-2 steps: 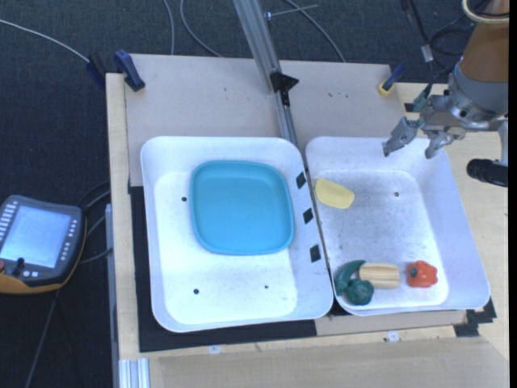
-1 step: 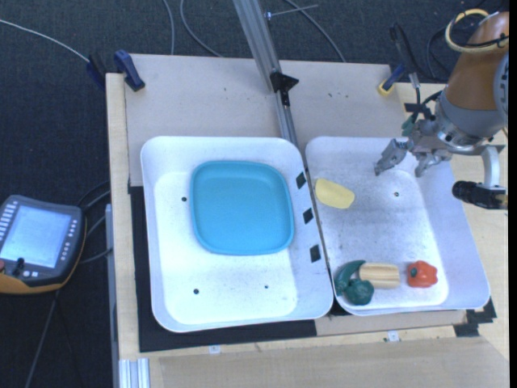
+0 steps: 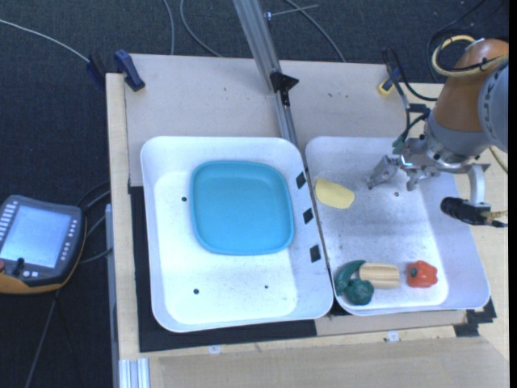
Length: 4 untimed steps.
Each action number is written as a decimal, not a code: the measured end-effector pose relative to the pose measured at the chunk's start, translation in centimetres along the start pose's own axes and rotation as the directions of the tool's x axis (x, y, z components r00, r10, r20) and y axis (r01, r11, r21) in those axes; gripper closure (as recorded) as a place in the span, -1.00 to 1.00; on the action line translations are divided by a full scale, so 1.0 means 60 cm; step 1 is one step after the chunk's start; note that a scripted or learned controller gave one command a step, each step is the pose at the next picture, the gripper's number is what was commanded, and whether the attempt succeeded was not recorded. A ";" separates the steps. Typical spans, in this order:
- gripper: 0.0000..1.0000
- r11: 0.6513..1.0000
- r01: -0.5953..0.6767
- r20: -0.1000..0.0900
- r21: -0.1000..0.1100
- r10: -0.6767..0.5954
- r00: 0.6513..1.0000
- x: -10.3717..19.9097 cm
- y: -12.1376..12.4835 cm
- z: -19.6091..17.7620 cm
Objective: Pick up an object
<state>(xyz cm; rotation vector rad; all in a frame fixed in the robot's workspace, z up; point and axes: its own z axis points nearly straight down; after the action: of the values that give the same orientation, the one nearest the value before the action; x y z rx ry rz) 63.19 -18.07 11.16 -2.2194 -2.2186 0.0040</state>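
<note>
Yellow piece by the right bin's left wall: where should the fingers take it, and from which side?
Probably across the narrow width of the yellow piece, near its middle, coming straight down from above. It lies flat and elongated, close to the right bin's left wall, so a sideways approach looks blocked. The gripper sits to its right.

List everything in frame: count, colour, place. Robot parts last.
left bin: 1, white, left half of bench
right bin: 1, white, right half of bench
plate: 1, blue, middle of left bin
yellow piece: 1, yellow, right bin, upper left
green piece: 1, dark green, right bin, front edge
tan piece: 1, tan, right of green piece, touching it
red piece: 1, red, right of tan piece
pendant: 1, grey and orange, floor at left
clamps: 2, blue, bench rear corners
arm: 1, grey, orange band, right
gripper: 1, grey, above right bin's upper part
</note>
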 end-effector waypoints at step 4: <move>1.00 1.000 0.001 0.002 -0.010 -0.001 1.000 0.002 0.000 -0.152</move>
<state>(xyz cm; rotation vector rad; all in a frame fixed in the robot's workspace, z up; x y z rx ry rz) 63.26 -17.95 20.30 -2.2244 -2.2253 -0.0049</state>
